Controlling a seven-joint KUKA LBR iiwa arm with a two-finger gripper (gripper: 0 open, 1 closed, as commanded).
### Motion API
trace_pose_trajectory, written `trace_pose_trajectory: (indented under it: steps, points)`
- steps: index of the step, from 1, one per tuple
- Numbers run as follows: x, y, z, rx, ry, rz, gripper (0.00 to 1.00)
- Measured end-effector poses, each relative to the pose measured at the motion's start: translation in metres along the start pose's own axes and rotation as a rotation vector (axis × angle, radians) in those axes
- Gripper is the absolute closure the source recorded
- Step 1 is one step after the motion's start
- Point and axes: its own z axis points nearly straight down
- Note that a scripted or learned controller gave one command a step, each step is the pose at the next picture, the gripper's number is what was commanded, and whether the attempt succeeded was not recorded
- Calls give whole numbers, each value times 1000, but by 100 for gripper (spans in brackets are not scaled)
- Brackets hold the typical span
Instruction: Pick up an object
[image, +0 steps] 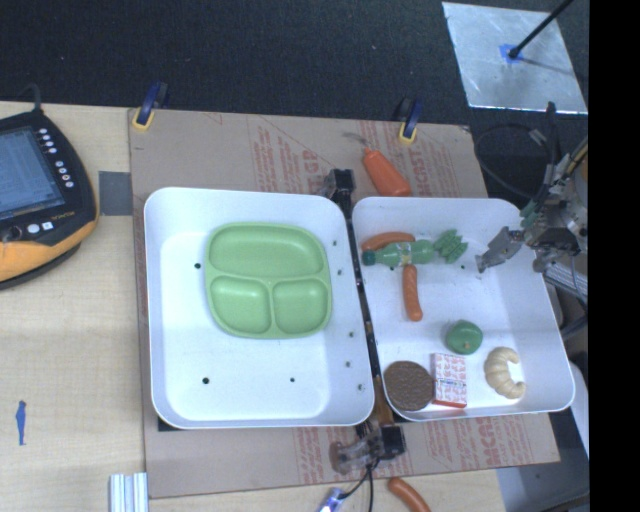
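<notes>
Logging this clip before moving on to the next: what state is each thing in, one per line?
gripper: over the right bin's far right edge, nothing between its fingers.
green divided plate: flat in the left bin, right way up.
hot dog: lying loose in the right bin.
green pepper: resting on the bin floor.
croissant: lying near the front right corner.
brown cookie: flat, touching the red-and-white packet.
carrot: outside the bins, on the cardboard.
</notes>
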Motion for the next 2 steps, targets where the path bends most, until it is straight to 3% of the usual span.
trace_pose_trajectory:
  steps: [1,2]
  points:
    - [17,-63,65,1,0,-2,0]
    - [17,-54,142,1,0,-2,0]
